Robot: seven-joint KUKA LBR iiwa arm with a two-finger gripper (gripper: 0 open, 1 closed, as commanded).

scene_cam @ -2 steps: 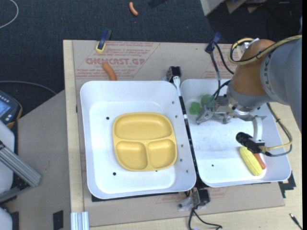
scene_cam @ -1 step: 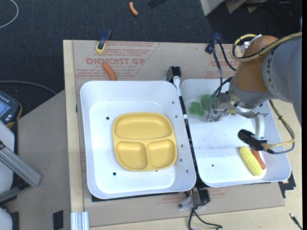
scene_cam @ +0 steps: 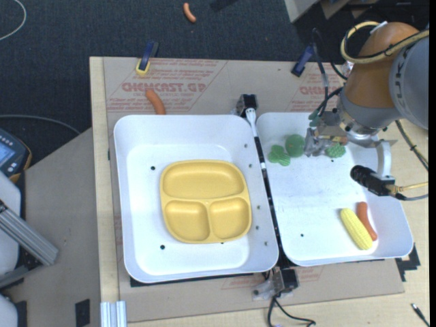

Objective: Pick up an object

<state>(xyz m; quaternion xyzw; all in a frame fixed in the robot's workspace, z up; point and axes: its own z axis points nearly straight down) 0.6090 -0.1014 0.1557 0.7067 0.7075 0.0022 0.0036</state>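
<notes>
The left bin (scene_cam: 129,203) holds a yellow three-part tray (scene_cam: 204,199). In the right bin (scene_cam: 320,247), green pieces (scene_cam: 286,148) lie near the far wall, partly hidden by the gripper (scene_cam: 315,145) lowered among them; whether its jaws are spread cannot be told. Near the front right lie a corn cob (scene_cam: 356,228) and, touching it, an orange sausage (scene_cam: 366,220).
</notes>
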